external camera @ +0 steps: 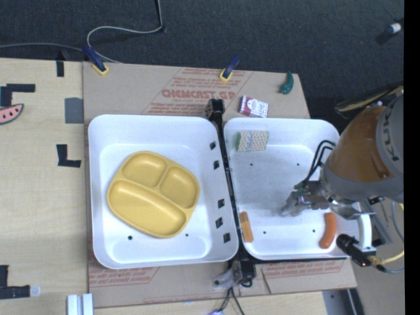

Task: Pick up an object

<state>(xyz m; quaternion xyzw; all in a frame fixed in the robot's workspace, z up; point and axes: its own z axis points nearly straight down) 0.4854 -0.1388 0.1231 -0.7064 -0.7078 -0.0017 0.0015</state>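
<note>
Two shallow white bins are sitting side by side on a cardboard sheet [197,97] that is covering part of the wooden bench [39,176]. We are looking down at a slant, with the arm [364,153] reaching in from the right.

Left bin [105,136]: it is holding a yellow divided tray [153,193], lying flat and slightly turned, near the middle.

Right bin [282,128]: we are noting three small things. A pale green patterned packet [253,140] is lying at the far left corner. A small orange-brown piece [246,227] is resting at the near left, just beside the divider between the bins. An orange sausage-shaped object [328,230] is lying at the near right, close to the bin's wall.

The gripper [294,203] is hanging low over the right bin's floor, right of centre, its dark fingers pointing left. It is apart from the orange sausage-shaped object, which is lying to its right and nearer to us. We are seeing nothing between the fingers; whether they are spread or closed, we cannot tell at this size.

Outside the bins, on the far side, a small red-and-white packet [253,106] is lying on the cardboard, and two yellow-and-blue clamps [97,60] [230,70] are gripping its far edge.
</note>
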